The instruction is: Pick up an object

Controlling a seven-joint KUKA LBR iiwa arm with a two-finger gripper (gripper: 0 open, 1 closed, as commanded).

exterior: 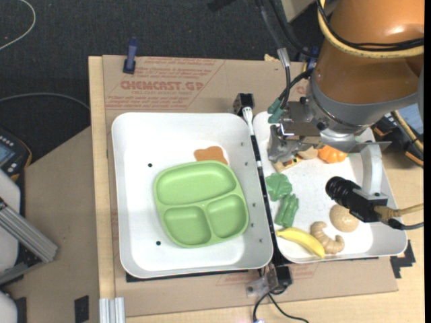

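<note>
My gripper [284, 151] hangs low over the far left part of the right bin [384, 247], under the big grey and orange wrist. Just right of it lie a small orange piece [332, 155] and a pale scrap [308, 154]. Below the gripper, along the bin's left side, sit two green toy vegetables [278, 185] [287, 210]. Near the front edge are a yellow banana [301, 241], a tan knobbly piece [328, 238] and a tan round piece [343, 219]. Nothing shows between the gripper's tips.
The left bin [128, 180] holds a green divided plate [199, 202] with a flat orange piece [211, 155] behind it. Both bins rest on a cardboard sheet [161, 79]. A black ridge [258, 173] separates the bins.
</note>
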